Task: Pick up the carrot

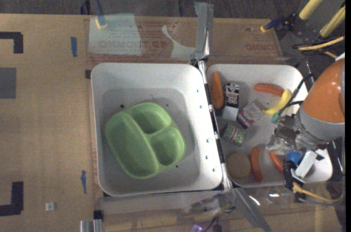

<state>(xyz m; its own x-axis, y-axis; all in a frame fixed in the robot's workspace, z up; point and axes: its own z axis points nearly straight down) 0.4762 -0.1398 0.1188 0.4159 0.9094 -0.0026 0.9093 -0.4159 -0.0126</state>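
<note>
A wooden bench (49, 132) carries two shallow white bins side by side. The left bin (109, 80) holds a green divided plate (145, 139). In the right bin (247, 71), the carrot (218, 90) lies lengthwise along the left wall, beside a small black-and-white carton (232, 94). Farther right lie a red sausage (269, 89) and a banana (279, 102); near the front, a brown round item (239, 165). The gripper (281, 140) sits low at the bin's right side; I cannot tell how it is set.
</note>
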